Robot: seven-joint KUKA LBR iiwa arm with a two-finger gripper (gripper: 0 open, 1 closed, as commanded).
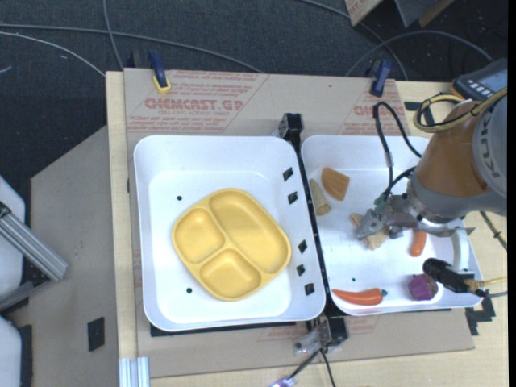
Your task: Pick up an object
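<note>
My gripper (369, 230) is low over the middle of the right bin (355, 153). It is open, and I see nothing between its fingers. An orange wedge (335, 183) and a tan cylinder (320, 197) lie to its upper left. Just right of the gripper a small orange stick (417, 243) lies partly under the wrist. A red chili pepper (359, 296) rests along the bin's front edge, and a purple lump (421, 286) sits in the front right corner.
The left bin (153, 168) holds a yellow divided plate (231, 243). A black divider (306, 216) runs between the two bins. The arm's orange band (451, 164) hangs over the right bin's far right side.
</note>
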